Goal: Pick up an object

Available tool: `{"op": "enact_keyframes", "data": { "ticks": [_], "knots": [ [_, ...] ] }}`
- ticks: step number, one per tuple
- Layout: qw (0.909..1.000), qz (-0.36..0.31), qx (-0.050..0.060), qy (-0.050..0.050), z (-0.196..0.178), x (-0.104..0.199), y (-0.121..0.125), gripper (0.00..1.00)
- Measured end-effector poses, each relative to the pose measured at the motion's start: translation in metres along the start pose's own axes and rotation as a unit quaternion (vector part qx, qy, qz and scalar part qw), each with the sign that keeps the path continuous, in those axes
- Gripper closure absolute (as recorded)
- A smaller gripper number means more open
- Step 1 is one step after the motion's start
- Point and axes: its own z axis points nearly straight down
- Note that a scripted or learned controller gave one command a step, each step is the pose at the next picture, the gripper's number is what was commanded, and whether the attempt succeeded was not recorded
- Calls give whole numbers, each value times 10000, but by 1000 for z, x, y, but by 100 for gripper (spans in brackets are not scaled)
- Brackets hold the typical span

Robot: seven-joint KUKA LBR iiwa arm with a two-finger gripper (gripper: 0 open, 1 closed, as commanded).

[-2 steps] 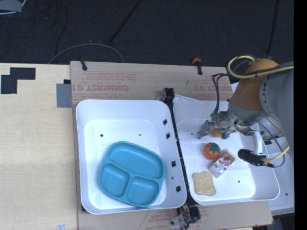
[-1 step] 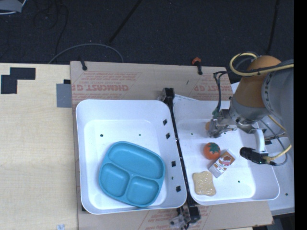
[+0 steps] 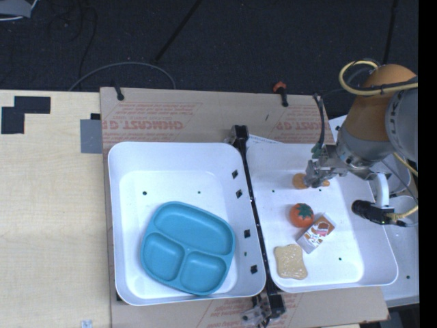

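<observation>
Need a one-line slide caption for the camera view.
Gripper low over a small orange piece in the right bin; blue divided plate in the left bin.

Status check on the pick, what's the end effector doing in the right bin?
End effector low in right bin, over flat orange piece. Nothing seen gripped. Tomato, small carton, toast piece lie close by.

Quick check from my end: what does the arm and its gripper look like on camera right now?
The arm is grey with a rounded orange band above the wrist, and a yellowish cable loops beside that band. The gripper is small, of dull grey metal, with dark parts. A black handle-like part sticks out lower down, with thin pale cables near it.
</observation>
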Motion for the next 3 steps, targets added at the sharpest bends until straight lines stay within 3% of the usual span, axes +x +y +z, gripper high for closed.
{"op": "enact_keyframes", "data": {
  "ticks": [2,3],
  "knots": [
    [10000,-21,-17,-5,-106,0,-1,100],
    [10000,-24,4,1,-120,-1,-1,100]
  ]
}}
